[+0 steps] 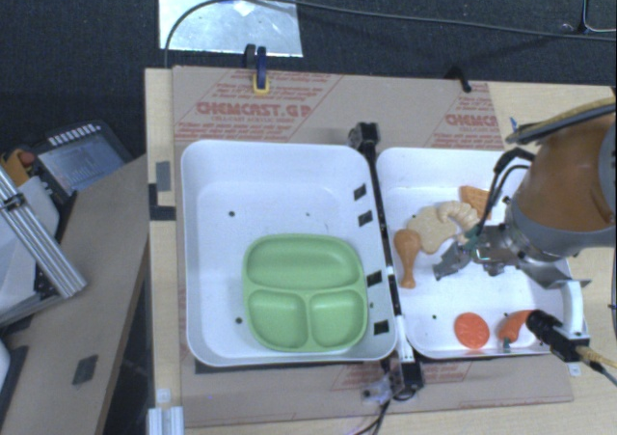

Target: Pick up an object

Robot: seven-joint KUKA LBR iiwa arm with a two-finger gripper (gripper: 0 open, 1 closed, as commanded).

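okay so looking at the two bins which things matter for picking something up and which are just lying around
For the job:
gripper
chicken leg
red slice
carrot
orange piece
right bin

Lying about:
green tray
left bin
clamp
cable

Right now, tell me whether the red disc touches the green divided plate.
Apart. The camera view shows the red disc in the right bin and the green divided plate in the left bin.

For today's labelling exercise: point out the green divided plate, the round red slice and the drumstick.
green divided plate (305, 290): camera view, centre ridge where the compartments meet.
round red slice (471, 330): camera view, middle of its flat face.
drumstick (407, 253): camera view, along its shaft.
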